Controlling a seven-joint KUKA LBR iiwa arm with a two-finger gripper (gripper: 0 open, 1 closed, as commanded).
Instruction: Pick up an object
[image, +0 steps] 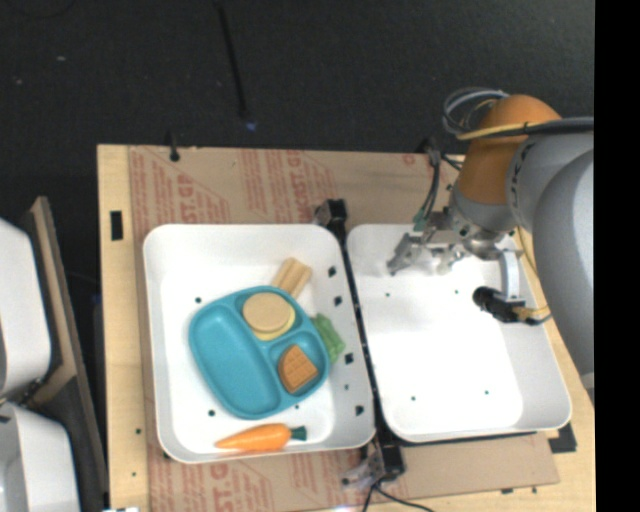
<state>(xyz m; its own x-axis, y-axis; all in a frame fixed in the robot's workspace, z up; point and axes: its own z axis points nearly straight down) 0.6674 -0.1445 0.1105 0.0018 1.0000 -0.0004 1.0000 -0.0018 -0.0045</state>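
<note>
I see nothing lifted yet: in the left bin (170, 300) lie one blue tray (232, 362) carrying a round biscuit (269, 313) and a waffle piece (298, 368), one wooden block (293, 275), one carrot (260, 437) (all untouched). Over the right bin (520, 390), my gripper (428, 252) hangs, fingers spread, holding nothing.

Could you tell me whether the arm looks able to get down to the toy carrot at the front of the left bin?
Probably yes: the carrot lies alone on bare bin floor, uncovered, though the gripper hangs over the right bin.
</note>
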